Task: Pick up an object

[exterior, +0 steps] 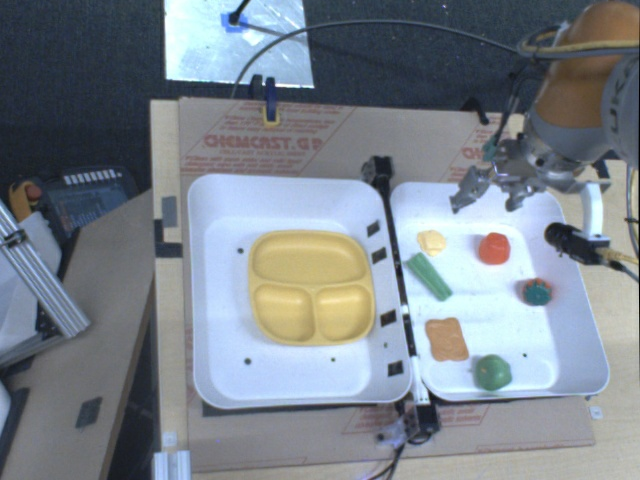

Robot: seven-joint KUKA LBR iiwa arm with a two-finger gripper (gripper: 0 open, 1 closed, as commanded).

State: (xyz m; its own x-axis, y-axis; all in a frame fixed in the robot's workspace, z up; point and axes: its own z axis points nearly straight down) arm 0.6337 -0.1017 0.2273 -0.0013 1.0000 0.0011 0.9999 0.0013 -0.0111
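Note:
My gripper (490,197) hangs open over the far end of the right bin (575,343), with nothing between its fingers. Below it in that bin lie a small pale yellow piece (431,241), a red block (493,249), a long green piece (428,275), a teal and red ball (537,291), an orange slab (447,339) and a round green object (492,372). The red block and the yellow piece are the nearest to the gripper, a little in front of it.
The left bin (215,268) holds a yellow tray with three compartments (308,286). A black divider with clips (392,268) runs between the two bins. A grey device (85,198) and metal rails (35,278) sit on the side table at the left.

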